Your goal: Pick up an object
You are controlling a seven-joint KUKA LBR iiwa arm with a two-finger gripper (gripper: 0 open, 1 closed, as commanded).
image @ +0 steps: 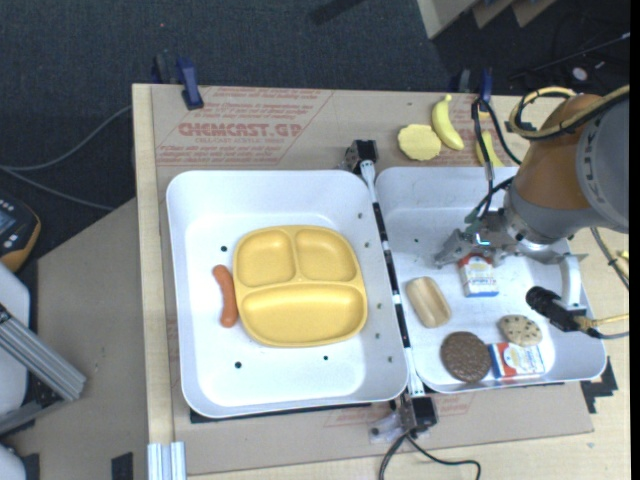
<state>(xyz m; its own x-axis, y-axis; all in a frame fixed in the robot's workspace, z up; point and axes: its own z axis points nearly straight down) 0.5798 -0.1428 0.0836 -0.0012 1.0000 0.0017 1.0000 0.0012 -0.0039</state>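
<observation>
Approach step. Gripper (470, 251) low in right bin (420, 193), fingers splayed, grasping nothing, just beside small carton (481, 279) mid-bin. Next: centre over carton, descend, clench.

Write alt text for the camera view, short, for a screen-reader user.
A grey and orange robot arm reaches from the right, its gripper low over a small carton in the right bin, which also holds a bread roll, two cookies and a flat packet. The left bin holds a yellow divided plate with a hot dog beside it.
</observation>
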